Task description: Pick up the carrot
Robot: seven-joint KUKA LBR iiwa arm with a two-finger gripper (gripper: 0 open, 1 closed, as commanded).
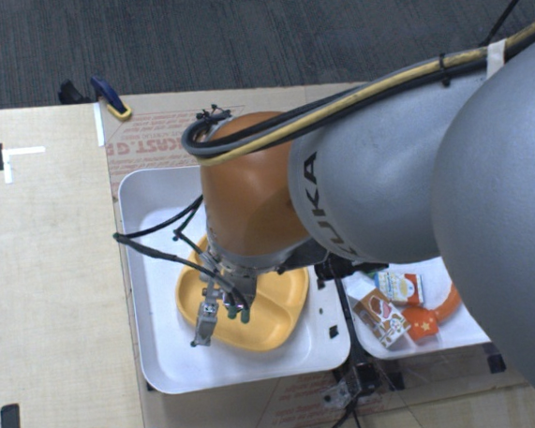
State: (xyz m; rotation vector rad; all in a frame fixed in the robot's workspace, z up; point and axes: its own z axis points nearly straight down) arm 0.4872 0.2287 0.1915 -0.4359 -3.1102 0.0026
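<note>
One carrot [443, 306] lies in the right bin [467, 332], beside a red tomato [421, 324] and two small packets [383, 319]. I see the gripper [223, 314] well apart, over the yellow divided plate [282, 312] in the left bin [168, 354], fingers narrowly parted, holding nothing.

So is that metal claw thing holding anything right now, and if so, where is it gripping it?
Nothing shows between the jaws. The gripper hangs over the yellow plate in the left bin, while the carrot lies in the right bin.
</note>
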